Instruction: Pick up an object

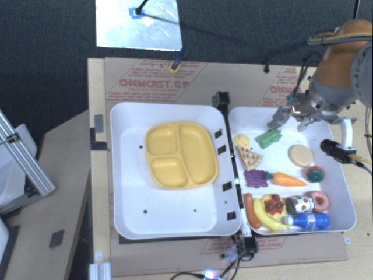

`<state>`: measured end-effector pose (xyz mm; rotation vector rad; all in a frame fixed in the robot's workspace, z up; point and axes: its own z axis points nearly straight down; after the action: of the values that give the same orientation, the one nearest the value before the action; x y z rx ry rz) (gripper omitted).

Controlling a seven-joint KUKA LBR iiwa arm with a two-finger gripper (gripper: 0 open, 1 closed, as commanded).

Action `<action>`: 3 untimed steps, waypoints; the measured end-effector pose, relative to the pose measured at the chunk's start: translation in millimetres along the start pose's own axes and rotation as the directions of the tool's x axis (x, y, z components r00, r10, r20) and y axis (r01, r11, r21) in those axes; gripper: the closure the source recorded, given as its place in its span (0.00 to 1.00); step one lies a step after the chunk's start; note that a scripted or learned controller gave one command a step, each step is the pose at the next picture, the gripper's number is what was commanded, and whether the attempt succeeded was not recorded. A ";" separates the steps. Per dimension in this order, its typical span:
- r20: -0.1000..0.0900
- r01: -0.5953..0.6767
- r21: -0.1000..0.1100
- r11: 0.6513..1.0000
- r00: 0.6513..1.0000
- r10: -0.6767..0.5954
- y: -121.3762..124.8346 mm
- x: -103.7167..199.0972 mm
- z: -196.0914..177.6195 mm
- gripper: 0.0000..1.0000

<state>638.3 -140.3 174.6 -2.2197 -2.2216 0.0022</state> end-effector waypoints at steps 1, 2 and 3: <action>0.000 -0.001 0.000 1.000 1.000 0.001 -4.0 -7.4 58.2 0.00; 0.000 0.000 -0.001 1.000 1.000 0.000 -3.5 -6.8 91.2 0.00; -0.001 -0.001 -0.001 1.000 1.000 0.001 -3.1 -7.1 78.9 1.00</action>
<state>635.0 -147.4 95.7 -2.2204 -2.2207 0.0002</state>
